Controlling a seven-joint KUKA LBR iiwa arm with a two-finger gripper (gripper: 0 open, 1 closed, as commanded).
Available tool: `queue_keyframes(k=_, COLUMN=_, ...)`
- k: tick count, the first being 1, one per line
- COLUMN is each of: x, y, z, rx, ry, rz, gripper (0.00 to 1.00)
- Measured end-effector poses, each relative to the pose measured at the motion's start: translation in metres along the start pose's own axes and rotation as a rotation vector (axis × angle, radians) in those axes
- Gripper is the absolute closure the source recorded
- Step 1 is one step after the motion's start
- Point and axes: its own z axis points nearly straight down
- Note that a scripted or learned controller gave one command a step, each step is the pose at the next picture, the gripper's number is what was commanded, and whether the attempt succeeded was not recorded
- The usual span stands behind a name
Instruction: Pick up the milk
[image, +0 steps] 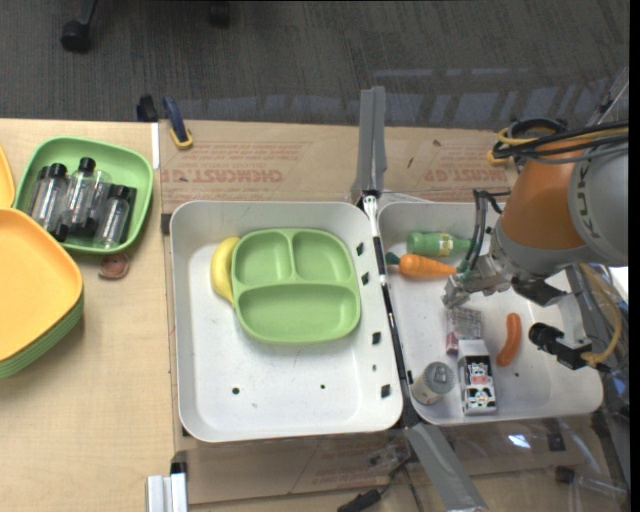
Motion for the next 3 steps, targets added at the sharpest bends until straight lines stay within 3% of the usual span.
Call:
queue_keyframes(k=1, x=0.062, y=0.066, z=-0.091, rx=-0.001, ry=-0.001, rz=-0.099, gripper=1.0)
queue_keyframes(k=2, x=0.125, y=0.106, z=-0.1, rx=-0.001, ry=-0.002, rz=-0.177, gripper=1.0)
queue_keyframes(k=3, x=0.102, y=0.118, z=-0.091, rx=0.0, ry=-0.002, rz=0.159, gripper=1.0)
